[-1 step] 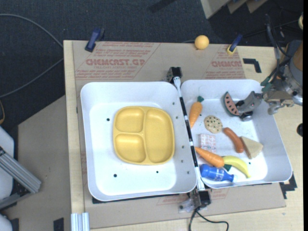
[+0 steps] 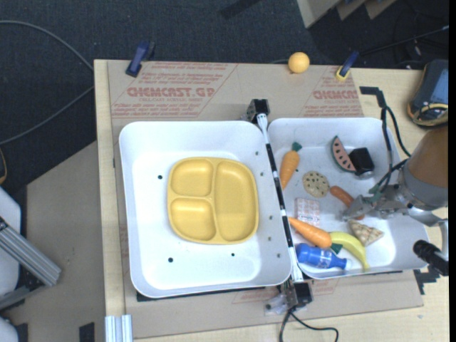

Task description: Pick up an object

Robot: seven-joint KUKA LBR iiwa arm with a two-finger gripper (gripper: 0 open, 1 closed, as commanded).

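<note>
In the right bin [image 2: 324, 128], a red sausage [image 2: 340, 194] is lying with its long axis running from far-left to near-right, its near end just beside the claw [image 2: 361, 209]. The arm [image 2: 427, 173] is reaching in low from the right; whether the claw is clenched cannot be told. A cookie [image 2: 315, 183], watermelon slice [image 2: 343, 154], two carrots [image 2: 288, 167], banana [image 2: 352, 246] and blue bottle [image 2: 320, 257] are crowding around. A yellow divided plate [image 2: 212, 199] is sitting in the left bin [image 2: 142, 191].

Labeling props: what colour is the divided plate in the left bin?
Yellow, plain, no pattern: divided plate, clearest in the camera view.
</note>
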